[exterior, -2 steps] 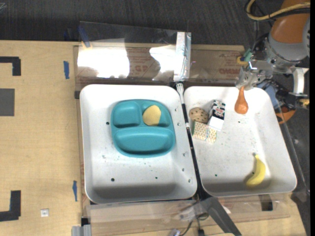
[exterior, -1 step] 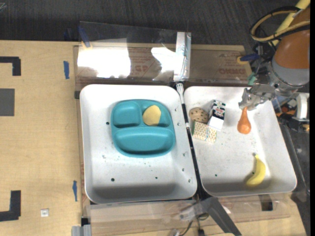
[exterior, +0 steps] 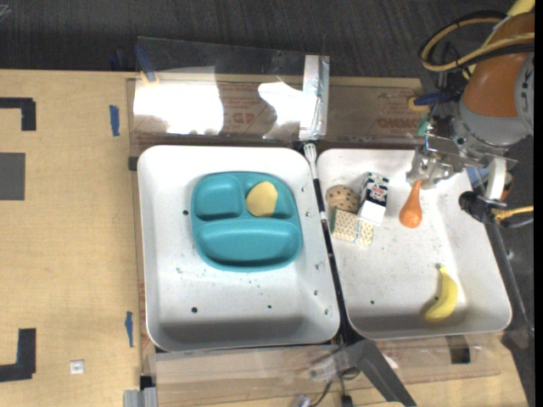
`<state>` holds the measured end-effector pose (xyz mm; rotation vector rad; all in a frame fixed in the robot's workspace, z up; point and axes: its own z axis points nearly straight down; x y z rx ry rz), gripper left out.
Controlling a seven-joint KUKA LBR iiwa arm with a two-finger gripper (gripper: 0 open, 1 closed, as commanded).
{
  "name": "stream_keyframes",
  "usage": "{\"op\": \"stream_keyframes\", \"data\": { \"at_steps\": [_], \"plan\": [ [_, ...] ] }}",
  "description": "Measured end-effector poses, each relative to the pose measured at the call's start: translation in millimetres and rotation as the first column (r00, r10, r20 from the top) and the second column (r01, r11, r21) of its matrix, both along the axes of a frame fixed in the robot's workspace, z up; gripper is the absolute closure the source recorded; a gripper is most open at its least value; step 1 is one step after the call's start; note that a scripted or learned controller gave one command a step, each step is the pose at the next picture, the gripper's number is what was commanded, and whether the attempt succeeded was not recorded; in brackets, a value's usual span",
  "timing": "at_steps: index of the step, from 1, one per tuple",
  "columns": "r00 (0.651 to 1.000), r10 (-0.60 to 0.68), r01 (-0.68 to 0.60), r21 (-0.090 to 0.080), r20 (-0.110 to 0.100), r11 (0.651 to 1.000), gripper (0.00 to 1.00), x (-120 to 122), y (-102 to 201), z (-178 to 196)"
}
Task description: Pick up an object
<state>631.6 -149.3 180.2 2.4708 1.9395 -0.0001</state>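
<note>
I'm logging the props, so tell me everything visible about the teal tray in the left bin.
The teal tray is smooth, plastic-looking, with rounded corners and three compartments: two small at the far side, one long at the near side. It lies flat in the middle of the left bin. A yellow rounded item sits in its far right compartment.

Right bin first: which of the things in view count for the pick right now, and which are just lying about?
In play:
- gripper, over the right bin
- carrot, hanging right under it
- banana, cookie, black-and-white carton, patterned packet, all loose in that bin

Lying about:
- left bin
- teal divided plate
- yellow lump in the plate's upper right compartment
</note>
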Motion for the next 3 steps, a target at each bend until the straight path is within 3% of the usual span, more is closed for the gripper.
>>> {"op": "stream_keyframes", "data": {
  "at_steps": [1,2,3],
  "plan": [
    [0.945,0.328,-0.328,-0.003,0.007,0.945,1.00,34,48,48],
    [0.932,0.361,-0.361,0.004,-0.004,0.932,1.00,6,99,2],
    [0.948,0.319,-0.319,0.002,-0.001,0.948,1.00,-22,151,5]
  ]
}}
